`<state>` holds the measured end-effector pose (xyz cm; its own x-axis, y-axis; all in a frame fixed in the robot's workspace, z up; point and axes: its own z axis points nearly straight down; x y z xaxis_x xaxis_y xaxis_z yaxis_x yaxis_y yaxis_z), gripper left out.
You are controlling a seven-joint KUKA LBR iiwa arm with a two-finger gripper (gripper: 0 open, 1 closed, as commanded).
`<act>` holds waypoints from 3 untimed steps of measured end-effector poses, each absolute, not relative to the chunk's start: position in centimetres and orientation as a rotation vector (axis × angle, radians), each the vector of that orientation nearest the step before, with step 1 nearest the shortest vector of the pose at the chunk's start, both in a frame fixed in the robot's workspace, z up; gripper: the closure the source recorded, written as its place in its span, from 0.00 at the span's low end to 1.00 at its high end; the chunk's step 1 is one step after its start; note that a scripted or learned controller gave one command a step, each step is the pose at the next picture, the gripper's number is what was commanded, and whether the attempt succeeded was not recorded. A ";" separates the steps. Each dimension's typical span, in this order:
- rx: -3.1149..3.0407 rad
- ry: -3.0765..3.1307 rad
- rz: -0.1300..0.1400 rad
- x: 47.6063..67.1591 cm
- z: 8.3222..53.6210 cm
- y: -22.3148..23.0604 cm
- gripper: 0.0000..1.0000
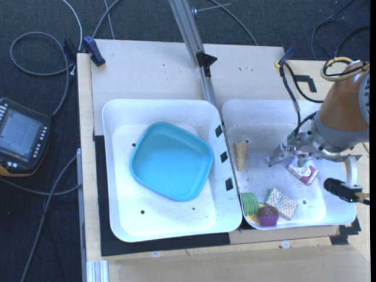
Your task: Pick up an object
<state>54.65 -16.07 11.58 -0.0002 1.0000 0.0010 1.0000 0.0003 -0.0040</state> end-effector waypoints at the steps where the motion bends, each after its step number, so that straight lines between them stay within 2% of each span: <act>1: -2.226 -2.225 -0.003 54.8 9.9 -16.2 0.00; 2: -2.230 -2.227 -0.006 54.9 11.0 -16.3 1.00; 3: -2.223 -2.224 -0.003 55.3 15.3 -16.3 1.00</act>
<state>55.32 -16.32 15.31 -0.0003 1.0000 -0.0007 1.0000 0.0003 0.0035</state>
